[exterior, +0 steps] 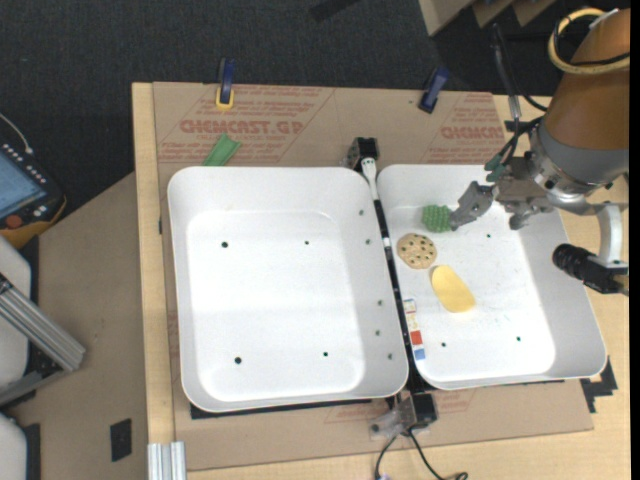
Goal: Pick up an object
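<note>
Hovering over right bin [560,353], end effector [497,202] spread, ungrasping, beside green object [436,216]; board print unreadable.

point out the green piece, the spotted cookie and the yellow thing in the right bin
green piece [435,216], camera view, its middle
spotted cookie [416,250], camera view, centre of its top face
yellow thing [453,290], camera view, its middle
</note>
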`<state>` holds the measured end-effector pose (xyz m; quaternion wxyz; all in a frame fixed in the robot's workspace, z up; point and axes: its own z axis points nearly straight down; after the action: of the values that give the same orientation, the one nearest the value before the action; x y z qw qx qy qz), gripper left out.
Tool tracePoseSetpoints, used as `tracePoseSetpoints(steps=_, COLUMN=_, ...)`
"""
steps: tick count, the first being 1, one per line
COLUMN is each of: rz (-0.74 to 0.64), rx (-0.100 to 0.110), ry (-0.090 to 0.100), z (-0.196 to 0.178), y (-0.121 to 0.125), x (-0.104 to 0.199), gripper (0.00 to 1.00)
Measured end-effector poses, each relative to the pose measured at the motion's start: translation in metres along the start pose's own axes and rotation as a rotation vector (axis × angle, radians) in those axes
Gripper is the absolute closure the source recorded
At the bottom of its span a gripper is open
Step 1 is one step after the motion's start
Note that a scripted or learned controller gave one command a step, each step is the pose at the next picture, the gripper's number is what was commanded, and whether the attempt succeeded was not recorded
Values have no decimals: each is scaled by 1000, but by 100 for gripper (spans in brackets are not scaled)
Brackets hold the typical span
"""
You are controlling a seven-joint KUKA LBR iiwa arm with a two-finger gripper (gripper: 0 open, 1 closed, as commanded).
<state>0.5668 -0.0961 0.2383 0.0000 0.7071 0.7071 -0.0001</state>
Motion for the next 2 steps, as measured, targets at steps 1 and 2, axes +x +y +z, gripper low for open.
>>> tracePoseSetpoints(steps=1, rz=4, rx=15, ry=4, z=87, y=-80, x=-7, gripper=0)
tracePoseSetpoints(steps=2, rz=2, rx=-3, ry=-1, z=72, y=-74, x=-7, gripper=100)
